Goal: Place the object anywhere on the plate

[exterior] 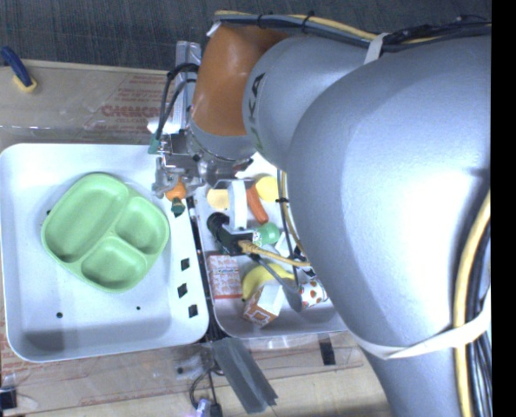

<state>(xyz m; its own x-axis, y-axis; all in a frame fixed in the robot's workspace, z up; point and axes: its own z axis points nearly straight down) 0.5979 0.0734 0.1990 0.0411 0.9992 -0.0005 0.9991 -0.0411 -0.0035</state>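
Orange object sits at the pincer tip, above the divide between the two bins.
Whether the pincer grips it or stands open, I cannot tell. The green three-part plate lies in the left bin, just beside the pincer. The right bin holds a clutter of small toys.
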